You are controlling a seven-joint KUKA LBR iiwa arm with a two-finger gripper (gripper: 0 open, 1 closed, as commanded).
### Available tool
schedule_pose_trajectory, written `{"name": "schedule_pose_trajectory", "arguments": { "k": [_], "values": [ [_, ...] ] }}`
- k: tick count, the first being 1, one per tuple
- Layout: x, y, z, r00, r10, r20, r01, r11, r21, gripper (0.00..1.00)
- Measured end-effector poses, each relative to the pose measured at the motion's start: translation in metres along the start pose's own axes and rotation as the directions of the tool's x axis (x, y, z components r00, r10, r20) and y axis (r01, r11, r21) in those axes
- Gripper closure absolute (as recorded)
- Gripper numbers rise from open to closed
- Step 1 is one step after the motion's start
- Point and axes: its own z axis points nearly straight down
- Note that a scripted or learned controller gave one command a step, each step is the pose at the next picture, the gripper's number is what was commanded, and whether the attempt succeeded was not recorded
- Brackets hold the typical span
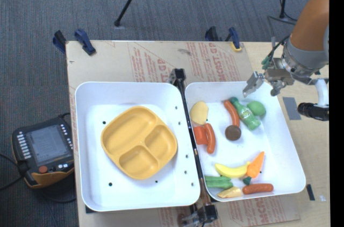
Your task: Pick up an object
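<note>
Hovering over the back right corner of the right bin (287,134), the gripper (264,84) has its 2 fingers spread apart with nothing between them. Right below and a bit in front sits a green bottle (245,114) next to a green ball-ish thing (257,108), plus a red sausage (231,112) and a brown round piece (233,133). Further left there's a potato (199,112) and 2 orange-red bits (205,136). Near the front edge: a banana (232,170), a carrot (256,163), a green pod (217,182) and another sausage (257,188). Left bin (86,113) just has a yellow divided plate (138,141) sitting in the middle of it.
</note>
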Motion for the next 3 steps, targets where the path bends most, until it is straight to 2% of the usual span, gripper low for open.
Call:
{"name": "schedule_pose_trajectory", "arguments": {
  "k": [1, 2, 3],
  "values": [
    [0.009, -0.008, 0.134, 1.0, 0.0, -0.001, 0.0, 1.0, 0.002, 0.0],
    [0.008, -0.005, 0.12, 1.0, -0.001, 0.0, 0.001, 1.0, -0.004, 1.0],
    [0.033, -0.021, 0.005, 1.0, -0.002, 0.002, 0.002, 1.0, -0.005, 1.0]
  ]
}}
